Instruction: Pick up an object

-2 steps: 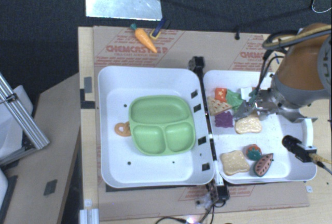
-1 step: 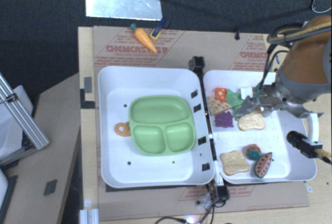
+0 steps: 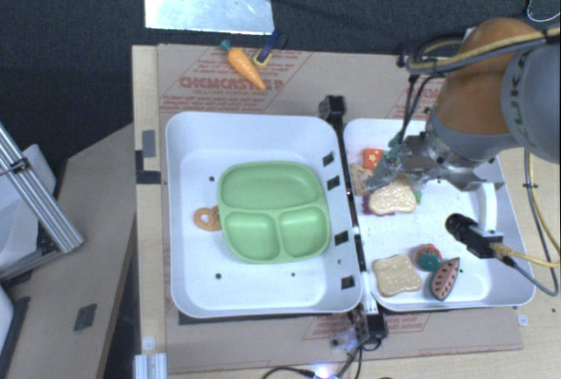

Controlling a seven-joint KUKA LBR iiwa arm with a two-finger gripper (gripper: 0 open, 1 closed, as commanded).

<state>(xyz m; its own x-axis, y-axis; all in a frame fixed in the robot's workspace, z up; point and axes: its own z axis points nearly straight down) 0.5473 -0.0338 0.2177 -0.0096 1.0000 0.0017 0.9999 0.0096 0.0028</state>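
Right now I see two white bins side by side on the bench. In the left bin a green divided plate lies flat near the middle, with three compartments, and I see nothing inside them. Just beside the plate's left edge lies a small brown pretzel, on the bin floor. The right bin holds the toy food. Near its front wall there is a slice of toast, and beside it to the right a small round red and teal piece and a watermelon slice, close together. Further back lies another bread-like slice, pale with a brown edge, and behind it an orange-red piece near the wall between the bins. The gripper is low over this back group, at the pale slice, but I cannot tell how its jaws stand, and I see nothing held between them. Outside the bins, on the cardboard behind the left bin, a toy carrot lies alone.
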